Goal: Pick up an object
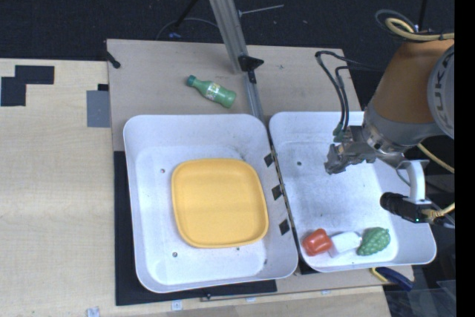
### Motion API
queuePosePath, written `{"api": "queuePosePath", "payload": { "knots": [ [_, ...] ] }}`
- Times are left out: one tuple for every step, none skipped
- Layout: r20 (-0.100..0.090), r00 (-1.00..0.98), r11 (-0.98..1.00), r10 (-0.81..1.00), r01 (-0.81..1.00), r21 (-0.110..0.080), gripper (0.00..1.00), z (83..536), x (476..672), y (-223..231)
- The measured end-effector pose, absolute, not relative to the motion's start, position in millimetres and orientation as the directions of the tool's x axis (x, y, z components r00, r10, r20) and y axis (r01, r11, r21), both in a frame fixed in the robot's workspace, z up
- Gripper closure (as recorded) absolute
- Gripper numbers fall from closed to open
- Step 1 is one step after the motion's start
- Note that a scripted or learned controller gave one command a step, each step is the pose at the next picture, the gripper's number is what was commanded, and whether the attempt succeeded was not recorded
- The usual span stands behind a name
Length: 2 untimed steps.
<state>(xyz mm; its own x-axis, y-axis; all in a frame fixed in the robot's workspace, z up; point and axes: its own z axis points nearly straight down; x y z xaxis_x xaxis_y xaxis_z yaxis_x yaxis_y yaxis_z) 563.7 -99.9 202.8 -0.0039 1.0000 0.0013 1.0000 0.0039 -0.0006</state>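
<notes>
**End effector hanging above the row of objects**

The end effector [335, 159] is hovering over the right bin [312, 137]; its state cannot be told. The red object [317, 240], white object [345, 243] and green object [373, 240] are lying in a row at the bin's near edge, well apart from it.

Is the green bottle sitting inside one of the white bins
No, the green bottle lies on its side on the bench, behind the left bin and outside both bins.
</notes>
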Motion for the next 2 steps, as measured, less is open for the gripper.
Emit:
{"api": "queuePosePath", "payload": {
  "knots": [
    [0.001,-0.004,0.004,1.000,1.000,0.001,1.00,219,570.0,-49],
    [0.001,-0.003,0.003,1.000,1.000,0.000,1.00,225,567.8,-7]
  ]
}}
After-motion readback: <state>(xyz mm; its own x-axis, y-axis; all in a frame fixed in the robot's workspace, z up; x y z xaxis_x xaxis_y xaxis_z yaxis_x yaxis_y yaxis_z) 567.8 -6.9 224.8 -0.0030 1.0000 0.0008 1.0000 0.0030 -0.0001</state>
